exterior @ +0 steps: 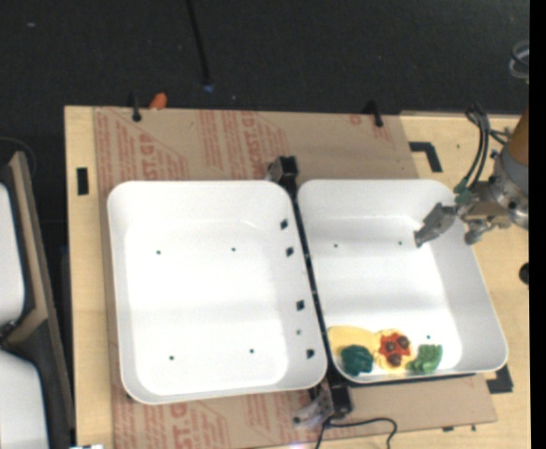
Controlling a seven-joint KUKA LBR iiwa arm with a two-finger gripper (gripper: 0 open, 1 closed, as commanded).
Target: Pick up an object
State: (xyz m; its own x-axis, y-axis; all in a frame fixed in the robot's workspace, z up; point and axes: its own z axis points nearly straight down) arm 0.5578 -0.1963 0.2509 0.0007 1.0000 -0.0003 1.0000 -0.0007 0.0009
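A wooden desk (86, 251) seen from above at a slant carries 2 shallow white bins side by side. The left bin (208, 288) is smooth, glossy plastic with rounded corners and a few small dark dots on its floor. The right bin (395, 251) is the same shape and holds the things to pick, all crowded along its near edge: a flat pale yellow piece (352, 337), a dark teal lump (355, 359) resting on it, a red rounded thing with dark spots (395, 346), and a small bright green knobbly thing (426, 358). They look like soft or moulded toys (the picture is too coarse to name them).

The arm comes in from the right, and its tool (451, 221) hangs over the far right corner of the right bin, well apart from the cluster. 2 grey fingers splay apart, so the tool appears wide, with nothing between them.

Judged from this, the step in hand is the approach. To do it well, the tool should travel toward the near edge and come down on 1 separate item; the green one at the right end seems least crowded. The bin wall just beside the cluster could block a finger, so a grasp running along the wall looks safer.
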